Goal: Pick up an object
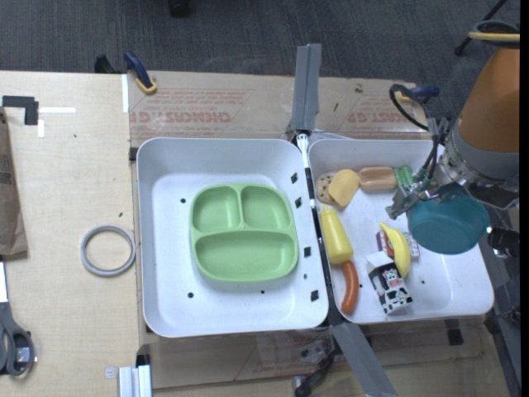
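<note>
The metal end effector (411, 195) hangs over the right shallow white plastic bin (463, 300); whether it is wide, narrow or holding anything I cannot tell. Touching it on its lower right is a smooth round teal plastic bowl (447, 224). Just below and left lies a curved yellow toy banana (399, 249), long axis running up-left to down-right, beside a black-and-white carton (390, 285). Farther left: a yellow squeeze bottle (335, 233), a slim red-orange sausage shape (350, 288) and a tan bread-like block (375, 178). Well to the left, the other bin holds a matte green three-compartment tray (244, 232).
</note>
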{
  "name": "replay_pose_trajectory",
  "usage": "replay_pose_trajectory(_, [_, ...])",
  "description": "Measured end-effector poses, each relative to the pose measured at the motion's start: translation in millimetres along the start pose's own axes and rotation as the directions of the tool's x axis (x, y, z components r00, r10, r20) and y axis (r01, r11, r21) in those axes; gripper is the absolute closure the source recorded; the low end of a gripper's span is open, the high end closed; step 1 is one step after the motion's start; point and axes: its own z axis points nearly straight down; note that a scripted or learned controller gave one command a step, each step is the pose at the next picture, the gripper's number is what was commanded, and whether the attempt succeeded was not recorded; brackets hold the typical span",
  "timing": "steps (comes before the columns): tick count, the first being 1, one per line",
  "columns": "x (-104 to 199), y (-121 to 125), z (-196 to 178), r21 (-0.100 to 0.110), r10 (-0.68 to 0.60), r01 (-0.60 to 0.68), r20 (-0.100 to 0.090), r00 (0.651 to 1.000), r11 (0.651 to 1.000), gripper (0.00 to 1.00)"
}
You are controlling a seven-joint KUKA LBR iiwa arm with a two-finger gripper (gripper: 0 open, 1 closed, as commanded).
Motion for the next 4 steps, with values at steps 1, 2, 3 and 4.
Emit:
replay_pose_trajectory(1, [-75, 5, -34, -0.002, -0.125, 0.125, 0.002, 0.992, 0.992, 1.0])
replay_pose_trajectory(2, [-81, 26, -55, -0.003, -0.508, 0.508, 0.003, 0.861, 0.861, 1.0])
replay_pose_trajectory(3, [-17, 39, 34, -0.001, -0.5, 0.5, 0.0, 0.866, 0.866, 1.0])
replay_pose_trajectory(4, [-18, 40, 33, -0.003, -0.499, 0.499, 0.002, 0.867, 0.867, 0.0])
